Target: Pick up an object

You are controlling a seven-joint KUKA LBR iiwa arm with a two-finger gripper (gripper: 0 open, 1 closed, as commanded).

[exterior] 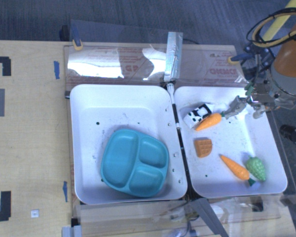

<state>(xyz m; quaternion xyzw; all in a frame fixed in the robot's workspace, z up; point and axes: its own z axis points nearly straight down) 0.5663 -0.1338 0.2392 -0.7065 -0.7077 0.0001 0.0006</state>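
The right bin [274, 147] holds several toys. An orange carrot [207, 122] lies near its back left, touching a black-and-white toy [199, 113]. A brown waffle-like piece [203, 147] sits near the middle. A second carrot [235, 167] and a green leafy vegetable [256, 168] lie at the front right. My gripper [246, 108] hangs over the bin's back right, open, with nothing between its fingers. Its left finger [233, 107] ends just right of the first carrot's tip.
The left bin [89, 107] holds a blue divided plate [134, 163] toward its front. A metal divider [173, 56] and clear panels stand behind the bins. Yellow and black cables [274, 26] hang beside the arm at the upper right.
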